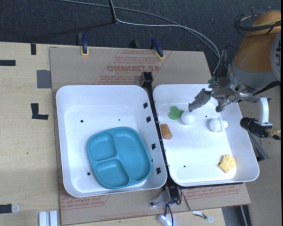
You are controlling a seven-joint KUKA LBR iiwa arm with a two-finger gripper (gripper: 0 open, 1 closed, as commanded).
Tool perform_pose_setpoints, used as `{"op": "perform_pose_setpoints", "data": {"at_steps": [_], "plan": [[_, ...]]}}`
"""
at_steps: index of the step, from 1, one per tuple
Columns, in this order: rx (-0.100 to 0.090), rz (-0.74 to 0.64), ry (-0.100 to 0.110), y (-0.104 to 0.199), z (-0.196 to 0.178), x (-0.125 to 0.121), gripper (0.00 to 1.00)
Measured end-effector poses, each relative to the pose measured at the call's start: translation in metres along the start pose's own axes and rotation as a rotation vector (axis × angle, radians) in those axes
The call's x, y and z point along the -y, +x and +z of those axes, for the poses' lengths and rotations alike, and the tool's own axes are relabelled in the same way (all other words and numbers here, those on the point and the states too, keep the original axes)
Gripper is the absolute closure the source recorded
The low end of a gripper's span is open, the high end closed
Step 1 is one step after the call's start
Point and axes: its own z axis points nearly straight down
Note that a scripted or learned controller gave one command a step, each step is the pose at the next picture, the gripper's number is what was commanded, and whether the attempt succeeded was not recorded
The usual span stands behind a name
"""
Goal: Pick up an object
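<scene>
Two shallow white bins sit side by side on a cardboard sheet, the black clamp strip (153, 121) between them serving as landmark.

Left of the strip: left bin (66, 126), holding one blue divided plate (119, 157) with three compartments, lying flat toward the bin's near side, its right edge close to the strip.

Right of the strip: right bin (245, 166), holding five loose items.
- Orange-brown piece (166, 131), just beside the strip.
- Green object (174, 111), a little farther from the strip, touching or nearly touching the next item.
- White ball (187, 118), right of the green object.
- White lumpy object (217, 124), well away from the strip, toward the bin's right wall.
- Yellow textured object (227, 163), far from the strip, near the bin's near right corner.

Gripper (208, 105): above the right bin's far side, well right of the strip; fingers spread apart, nothing between them. One fingertip is just above the white ball, the other above the white lumpy object.
</scene>
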Motion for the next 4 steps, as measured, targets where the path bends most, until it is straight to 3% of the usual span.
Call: {"op": "perform_pose_setpoints", "data": {"at_steps": [1,4], "plan": [[0.001,0.0,-0.005,0.0,-0.003,-0.001,0.0],[0.0,0.0,0.0,0.01,0.159,-0.008,0.0]]}}
